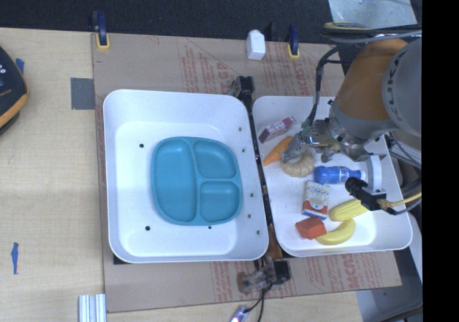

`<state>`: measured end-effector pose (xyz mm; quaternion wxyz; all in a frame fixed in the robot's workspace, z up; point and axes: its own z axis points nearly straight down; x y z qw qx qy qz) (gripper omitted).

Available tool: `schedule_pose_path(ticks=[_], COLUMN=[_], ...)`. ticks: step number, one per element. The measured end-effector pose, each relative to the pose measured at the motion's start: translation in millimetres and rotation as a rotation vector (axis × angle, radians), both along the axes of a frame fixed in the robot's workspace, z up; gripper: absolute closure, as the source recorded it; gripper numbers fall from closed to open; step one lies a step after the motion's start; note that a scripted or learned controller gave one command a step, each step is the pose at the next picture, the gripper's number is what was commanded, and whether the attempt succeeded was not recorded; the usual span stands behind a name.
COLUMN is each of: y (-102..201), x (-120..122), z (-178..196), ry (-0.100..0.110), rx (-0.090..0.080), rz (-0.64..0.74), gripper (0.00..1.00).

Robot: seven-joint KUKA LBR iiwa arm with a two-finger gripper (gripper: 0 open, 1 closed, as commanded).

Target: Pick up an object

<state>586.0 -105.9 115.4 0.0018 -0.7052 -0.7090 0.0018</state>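
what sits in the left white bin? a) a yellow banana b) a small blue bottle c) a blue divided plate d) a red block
c: the blue three-compartment plastic plate lies alone in the left shallow white bin, while the yellow banana, red block and small blue bottle all lie in the right shallow white bin.

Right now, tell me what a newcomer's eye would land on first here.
First, the blue divided plate, lying alone in the middle of the left bin. Next, the grey and orange arm reaching in from the right, low over the right bin. Below it lies a jumble of small things, including a yellow banana, a red block and a blue bottle.
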Motion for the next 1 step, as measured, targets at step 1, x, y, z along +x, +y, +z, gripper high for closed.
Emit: schedule_pose_path(ticks=[1], y=[-15.2], x=[-68.6], z=[-24.3], ry=[0.001], rx=[0.001], rz=[-0.001], gripper=[0.0])
